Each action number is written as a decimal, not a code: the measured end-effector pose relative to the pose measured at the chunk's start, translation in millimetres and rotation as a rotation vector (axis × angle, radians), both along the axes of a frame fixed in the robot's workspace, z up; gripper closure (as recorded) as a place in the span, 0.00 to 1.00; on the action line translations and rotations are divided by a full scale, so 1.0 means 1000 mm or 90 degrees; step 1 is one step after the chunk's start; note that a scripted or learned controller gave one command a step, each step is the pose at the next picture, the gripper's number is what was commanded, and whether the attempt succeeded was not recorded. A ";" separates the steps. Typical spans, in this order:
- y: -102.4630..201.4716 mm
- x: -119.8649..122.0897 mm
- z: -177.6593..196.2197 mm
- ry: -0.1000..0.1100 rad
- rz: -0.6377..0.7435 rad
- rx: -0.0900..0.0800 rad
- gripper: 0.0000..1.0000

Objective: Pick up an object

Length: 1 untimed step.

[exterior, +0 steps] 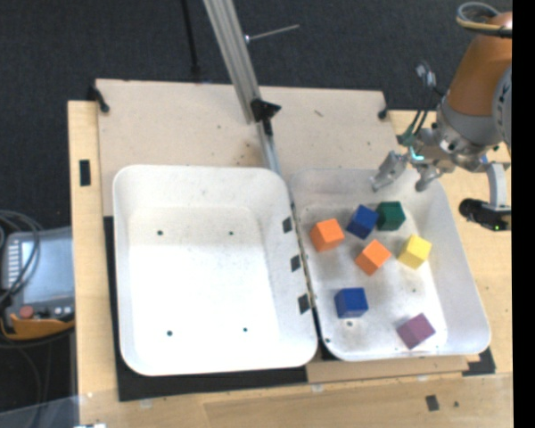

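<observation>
7 small blocks sit in the right bin (pixel 459 266); gripper (pixel 403 176) hovers spread wide, holding nothing. Green block (pixel 391 215) looks light, rigid — pinch its flat sides.

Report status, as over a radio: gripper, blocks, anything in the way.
Gripper open, above right bin's far edge, holding nothing. Seven blocks in that bin; nearest are green block and blue block, touching. Nothing blocking.

Your tan wooden surface (pixel 187 123), seen from above.
Two shallow white bins sit on it side by side, touching: the left bin (pixel 205 181) and the right bin (pixel 459 275).
</observation>
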<state>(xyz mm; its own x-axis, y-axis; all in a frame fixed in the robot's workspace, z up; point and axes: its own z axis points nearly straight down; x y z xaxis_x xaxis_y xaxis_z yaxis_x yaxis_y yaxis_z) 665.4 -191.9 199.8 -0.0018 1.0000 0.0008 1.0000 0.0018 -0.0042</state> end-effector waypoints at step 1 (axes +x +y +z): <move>-0.001 0.001 0.004 -0.003 0.002 -0.003 0.00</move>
<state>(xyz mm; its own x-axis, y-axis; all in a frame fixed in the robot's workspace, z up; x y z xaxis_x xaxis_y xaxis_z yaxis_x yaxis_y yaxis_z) 666.3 -192.8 203.5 -0.0049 1.0000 -0.0035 1.0000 0.0049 -0.0002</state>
